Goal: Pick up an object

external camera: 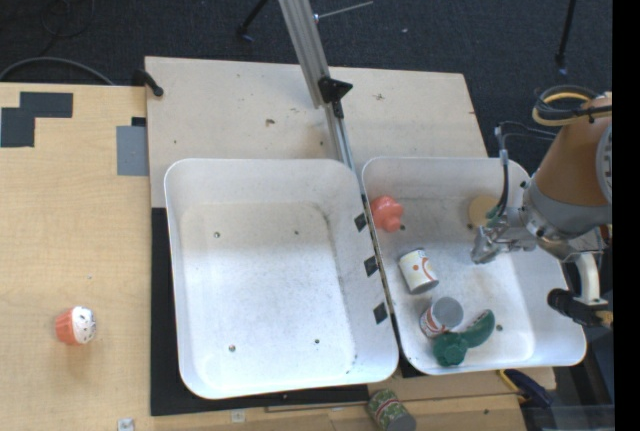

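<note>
Landmark: right bin [560, 354], one of two white bins side by side.
Left bin [262, 279]: touching it on the left.
Gripper [487, 247]: low over its right half, fingers unclear.
Orange lump [386, 212]: inside, by the left wall.
White cup [418, 271]: inside, near the middle, tilted.
Grey-topped can [441, 316]: inside, toward the near wall.
Green toy [462, 339]: inside, touching the can.
Orange-and-white ball [75, 326]: far left, outside, on the wooden bench.

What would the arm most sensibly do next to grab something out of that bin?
Probably slide a little down and left, then lower. The gripper hangs over the right bin with nothing between its fingers, and the white cup lies nearest, apart from the other items.
</note>
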